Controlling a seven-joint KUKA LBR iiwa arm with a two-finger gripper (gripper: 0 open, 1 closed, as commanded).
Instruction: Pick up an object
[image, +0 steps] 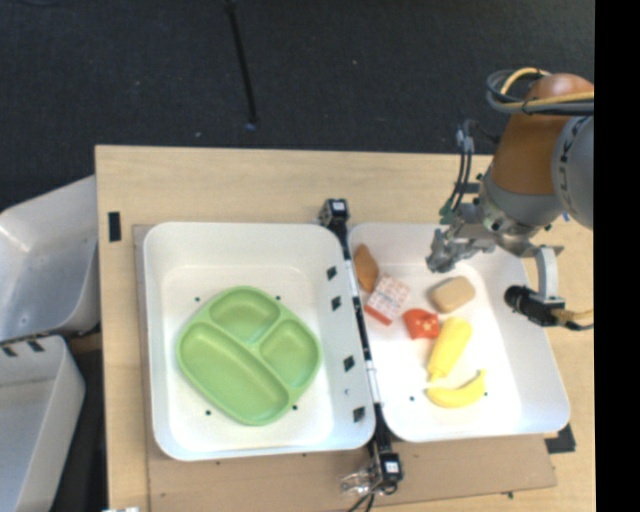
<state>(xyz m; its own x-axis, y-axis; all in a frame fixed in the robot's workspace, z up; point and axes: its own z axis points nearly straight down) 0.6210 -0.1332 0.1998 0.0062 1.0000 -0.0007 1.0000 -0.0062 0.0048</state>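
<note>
1. The bench (120, 330) fills the middle of the frame and carries two shallow white bins side by side.
2. The left bin (160, 400) holds a green divided plate (250, 354), lying flat in the centre of the bin with three compartments facing up.
3. The right bin (520, 390) holds the food items, grouped in its left and middle part.
4. A brown sausage-like piece (366, 267) lies near the upper left of the right bin, close to the wall between the bins.
5. Just below it sits a small white and red packet (387, 297), and beside that, to the lower right, a red tomato-like piece (421, 323).
6. A tan bread roll (453, 294) lies right of the packet.
7. A yellow corn-like piece (449, 347) lies slantwise below the roll, and a banana (456, 391) curves below it, near the bin's centre.
8. The arm (530, 150) enters from the upper right of the frame.
9. The gripper (447, 253) hangs over the upper part of the right bin, just above the bread roll in the picture; whether its tool is wide or narrow I cannot tell, and nothing is seen held in it.
</note>
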